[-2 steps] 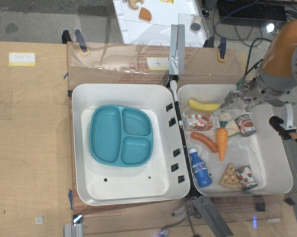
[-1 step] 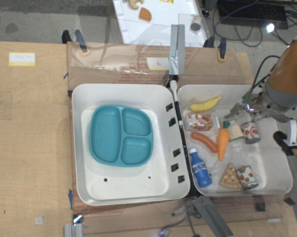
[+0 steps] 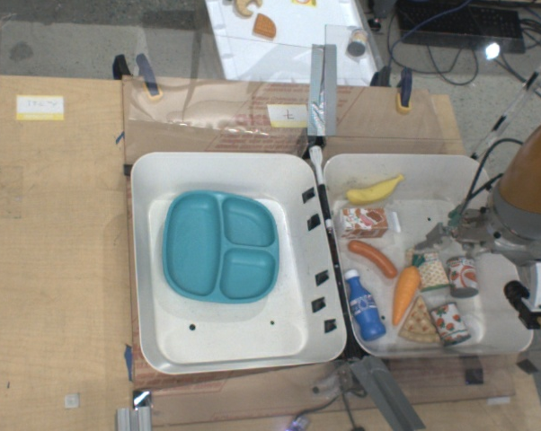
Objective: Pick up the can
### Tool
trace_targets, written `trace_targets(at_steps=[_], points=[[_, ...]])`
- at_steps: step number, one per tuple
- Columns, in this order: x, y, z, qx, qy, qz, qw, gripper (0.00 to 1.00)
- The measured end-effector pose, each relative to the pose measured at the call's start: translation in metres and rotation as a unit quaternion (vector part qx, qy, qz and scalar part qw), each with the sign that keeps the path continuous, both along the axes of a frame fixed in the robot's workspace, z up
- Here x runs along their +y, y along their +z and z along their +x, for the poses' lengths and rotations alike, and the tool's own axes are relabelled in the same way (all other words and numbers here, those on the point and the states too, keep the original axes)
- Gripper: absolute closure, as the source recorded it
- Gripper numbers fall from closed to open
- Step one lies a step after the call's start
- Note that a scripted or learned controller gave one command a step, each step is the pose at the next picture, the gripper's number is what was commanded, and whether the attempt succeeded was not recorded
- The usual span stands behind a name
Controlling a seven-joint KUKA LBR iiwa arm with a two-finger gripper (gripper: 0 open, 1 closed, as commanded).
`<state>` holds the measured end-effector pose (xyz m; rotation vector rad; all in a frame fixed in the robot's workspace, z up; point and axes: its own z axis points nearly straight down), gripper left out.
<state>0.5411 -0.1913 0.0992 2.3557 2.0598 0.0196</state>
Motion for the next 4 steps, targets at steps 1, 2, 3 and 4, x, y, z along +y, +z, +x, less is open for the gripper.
trace_targets(at_steps=[1, 2, 3, 4], points=[[0.013, 0.000, -0.047, -0.003, -0.004, -0.0018, 1.0000, 0.00], [0.034, 0.000, -0.067, -0.004, -0.006, -0.0038, 1.0000, 0.00], [0.026, -0.002, -0.068, 0.001, -0.060, 0.0028, 0.9982, 0.00], [0.020, -0.002, -0.068, 0.001, -0.044, 0.0024, 0.9990, 0.00]])
